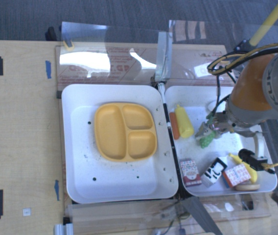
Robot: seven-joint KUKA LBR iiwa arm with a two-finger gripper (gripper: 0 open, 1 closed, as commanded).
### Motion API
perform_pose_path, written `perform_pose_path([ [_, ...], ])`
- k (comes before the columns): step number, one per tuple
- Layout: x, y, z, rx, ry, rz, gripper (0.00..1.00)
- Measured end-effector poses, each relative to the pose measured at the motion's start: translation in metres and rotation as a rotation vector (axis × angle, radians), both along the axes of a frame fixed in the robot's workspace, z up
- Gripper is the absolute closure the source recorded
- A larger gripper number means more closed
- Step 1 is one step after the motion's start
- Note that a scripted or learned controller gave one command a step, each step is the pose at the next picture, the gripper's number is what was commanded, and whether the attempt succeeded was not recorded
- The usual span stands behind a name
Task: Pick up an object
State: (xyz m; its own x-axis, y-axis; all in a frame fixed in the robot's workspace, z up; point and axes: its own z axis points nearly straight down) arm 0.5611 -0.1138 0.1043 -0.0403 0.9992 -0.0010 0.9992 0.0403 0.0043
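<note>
Camera view | gripper [208, 131] low in right bin [268, 185], beside green object [207, 140]; whether it grips: cannot tell | yellow bottle [183, 121] just to its left; carton [213, 171] and boxes below | advice: centre over green object; lift straight, slowly

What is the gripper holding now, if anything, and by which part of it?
It cannot be told. The gripper is low in the right bin, right at a small green object, but the view does not show that object between its fingers.
</note>
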Motion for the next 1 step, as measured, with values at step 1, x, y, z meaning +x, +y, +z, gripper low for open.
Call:
perform_pose_path([
  [1,0.0317,0.0794,0.0830,0.004,-0.001,-0.165,1.00],
])
